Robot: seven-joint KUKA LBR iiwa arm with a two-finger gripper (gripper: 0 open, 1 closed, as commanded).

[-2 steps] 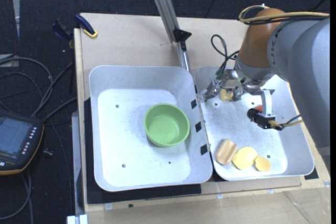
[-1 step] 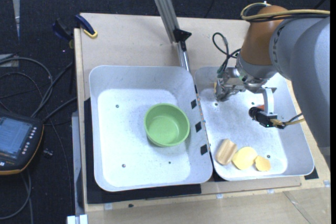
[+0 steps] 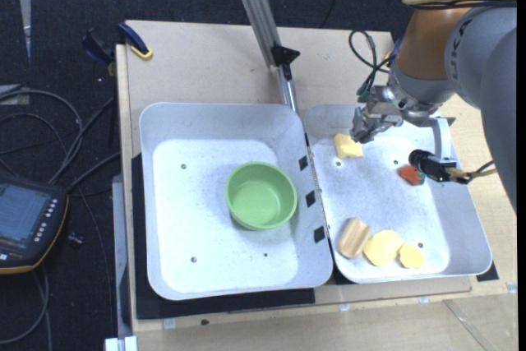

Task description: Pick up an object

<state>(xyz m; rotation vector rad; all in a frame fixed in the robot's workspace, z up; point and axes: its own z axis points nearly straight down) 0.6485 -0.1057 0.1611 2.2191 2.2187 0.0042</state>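
Nearest the camera, along the lower right of the frame, three pale food pieces are lying in a loose row inside the right bin (image 3: 460, 214): a tan bread-like piece (image 3: 353, 237), a round yellow piece (image 3: 383, 247) touching it, and a small yellow lump (image 3: 412, 257) just beside that. They are sitting well apart from the arm, so they are probably not the present target. In the left bin (image 3: 164, 177), towards the lower middle of the frame, a green bowl (image 3: 261, 195) is standing upright with its mouth up.

Further back in the right bin, a small red object (image 3: 408, 174) is resting near a black fitting. At upper centre right, a yellow block (image 3: 348, 147) is lying close to the bin's rear left corner, and the gripper (image 3: 363, 130) is hanging directly above and just beside it, seemingly lining up on that block as the thing to pick. Nothing is showing between its tips, and how wide the claw is standing cannot be told from this slant. Judging from this, the pick is not yet made.
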